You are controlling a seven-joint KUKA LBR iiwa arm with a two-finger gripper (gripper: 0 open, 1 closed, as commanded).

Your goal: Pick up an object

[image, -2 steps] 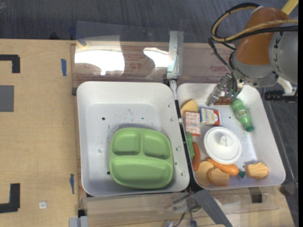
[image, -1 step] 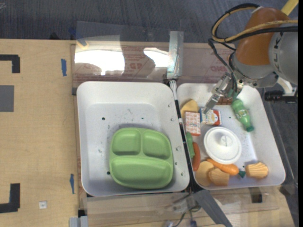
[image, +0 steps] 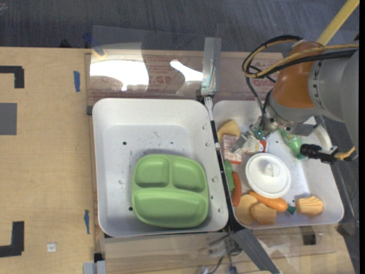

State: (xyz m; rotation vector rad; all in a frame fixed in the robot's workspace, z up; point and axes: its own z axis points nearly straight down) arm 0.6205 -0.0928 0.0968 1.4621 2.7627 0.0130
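Observation:
The right bin [image: 329,196] holds several toy foods. My gripper [image: 261,132] hangs low over the bin's back middle, under the orange wrist band. A crumpled red and white packet [image: 242,146] lies just to its left and front, very close to the gripper tip. A pale yellow piece [image: 228,128] sits at the back left. A white round container [image: 267,173] stands in the middle. An orange carrot [image: 273,202] lies in front of it, beside tan bread pieces [image: 254,211]. Nothing shows as held.
The left bin [image: 108,124] carries a green divided plate [image: 170,191] at its front. A green toy [image: 293,144] lies right of the gripper. A tan shell-shaped piece [image: 311,205] sits front right. A thin red-orange piece [image: 235,188] lies along the right bin's left wall.

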